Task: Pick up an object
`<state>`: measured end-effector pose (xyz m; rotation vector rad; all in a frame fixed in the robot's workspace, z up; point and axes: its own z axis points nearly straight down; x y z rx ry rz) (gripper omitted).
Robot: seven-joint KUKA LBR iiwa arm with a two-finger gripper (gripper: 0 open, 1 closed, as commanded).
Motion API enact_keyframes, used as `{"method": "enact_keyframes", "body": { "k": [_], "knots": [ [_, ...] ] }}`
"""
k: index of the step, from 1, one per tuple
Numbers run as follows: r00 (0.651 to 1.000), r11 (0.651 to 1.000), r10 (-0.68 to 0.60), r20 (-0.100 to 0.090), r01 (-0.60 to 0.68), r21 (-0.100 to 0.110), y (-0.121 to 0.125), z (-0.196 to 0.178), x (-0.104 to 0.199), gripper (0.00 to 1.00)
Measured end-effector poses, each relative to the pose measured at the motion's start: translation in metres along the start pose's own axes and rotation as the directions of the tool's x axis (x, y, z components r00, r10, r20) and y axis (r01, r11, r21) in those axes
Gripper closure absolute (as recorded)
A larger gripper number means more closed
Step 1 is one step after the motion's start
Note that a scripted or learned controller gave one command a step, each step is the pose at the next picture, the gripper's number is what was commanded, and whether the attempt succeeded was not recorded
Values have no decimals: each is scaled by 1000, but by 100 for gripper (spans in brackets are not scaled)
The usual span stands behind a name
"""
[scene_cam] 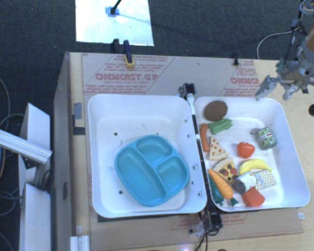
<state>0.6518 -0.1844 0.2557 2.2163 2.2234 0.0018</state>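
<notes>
We see the pincer (276, 87) up at the far right corner of the right bin (292, 140), hanging above its rim with the two fingers spread apart and nothing between them. Nearest below it, inside the bin, lies a small green and white packet (265, 137), and beside that, toward the middle, a red tomato (245, 149). Further out to the pincer's left we find a brown round cookie (215, 109), with a green pepper (220, 125) just under it. Lower still sit a pizza slice (216, 148), a banana (255, 166) and a carrot (220, 183). Well apart from the pincer, across the divide, the left bin (104, 140) bears a blue divided plate (152, 169)
</notes>
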Motion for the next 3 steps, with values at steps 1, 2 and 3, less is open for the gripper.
{"method": "enact_keyframes", "body": {
  "k": [1,2,3],
  "knots": [
    [1000,1000,2,-1,-2,1,-53,171,49,0],
    [1000,1000,3,-1,-3,1,-104,171,64,0],
    [1000,1000,2,-1,-2,-1,-103,161,64,100]
  ]
}}
